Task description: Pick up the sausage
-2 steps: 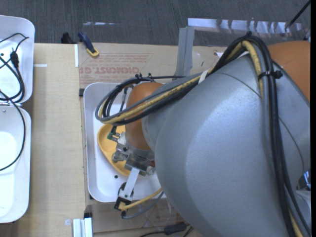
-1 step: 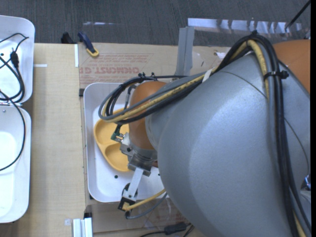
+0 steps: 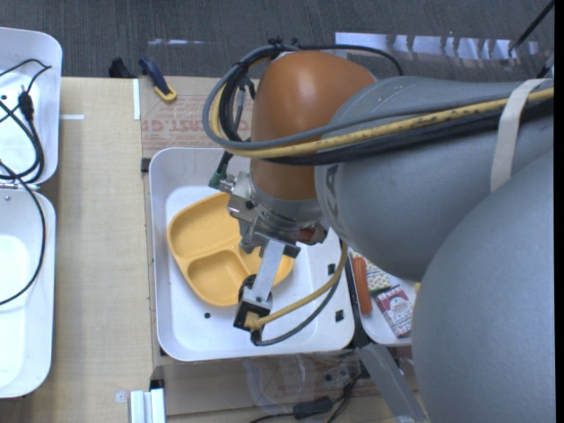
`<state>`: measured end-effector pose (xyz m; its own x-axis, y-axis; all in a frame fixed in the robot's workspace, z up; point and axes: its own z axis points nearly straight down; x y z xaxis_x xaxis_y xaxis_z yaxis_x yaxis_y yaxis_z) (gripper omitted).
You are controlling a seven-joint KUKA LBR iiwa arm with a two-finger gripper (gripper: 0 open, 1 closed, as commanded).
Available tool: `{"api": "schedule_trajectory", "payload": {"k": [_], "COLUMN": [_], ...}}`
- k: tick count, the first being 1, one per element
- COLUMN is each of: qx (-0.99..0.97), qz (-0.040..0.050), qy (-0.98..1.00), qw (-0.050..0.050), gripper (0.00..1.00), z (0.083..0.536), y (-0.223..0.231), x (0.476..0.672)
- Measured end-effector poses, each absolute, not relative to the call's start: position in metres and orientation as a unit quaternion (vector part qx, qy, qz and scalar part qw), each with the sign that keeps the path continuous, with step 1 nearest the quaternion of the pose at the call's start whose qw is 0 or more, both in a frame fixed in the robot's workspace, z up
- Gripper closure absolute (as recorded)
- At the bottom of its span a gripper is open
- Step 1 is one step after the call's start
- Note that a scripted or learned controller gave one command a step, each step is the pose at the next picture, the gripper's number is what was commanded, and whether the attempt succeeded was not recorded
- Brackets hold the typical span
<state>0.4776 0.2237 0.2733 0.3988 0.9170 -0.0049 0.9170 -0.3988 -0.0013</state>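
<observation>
The sausage [image 3: 361, 285] is a thin orange-red stick lying lengthwise in the right bin [image 3: 381, 331], close to its left wall. The arm's grey bulk hides most of that bin. My gripper [image 3: 267, 229] hangs below the orange wrist band over the left bin [image 3: 189, 342], above the right part of a yellow divided plate [image 3: 204, 249]. It stands to the left of the sausage, apart from it. Nothing can be seen held in it.
A red-and-white printed packet [image 3: 394, 311] lies beside the sausage in the right bin. The bench's wooden top [image 3: 97, 236] runs along the left, with white trays and black cables [image 3: 22, 139] at the far left. A small blue tool [image 3: 157, 77] lies beyond the bins.
</observation>
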Motion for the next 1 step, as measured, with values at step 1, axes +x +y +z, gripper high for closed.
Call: {"api": "schedule_trajectory", "payload": {"k": [1], "qx": [0.854], "qz": [-0.0036], "qy": [0.521], "qw": [0.001], "gripper": [1.0], "z": [0.2507], "y": [0.2281], "x": [0.477]}}
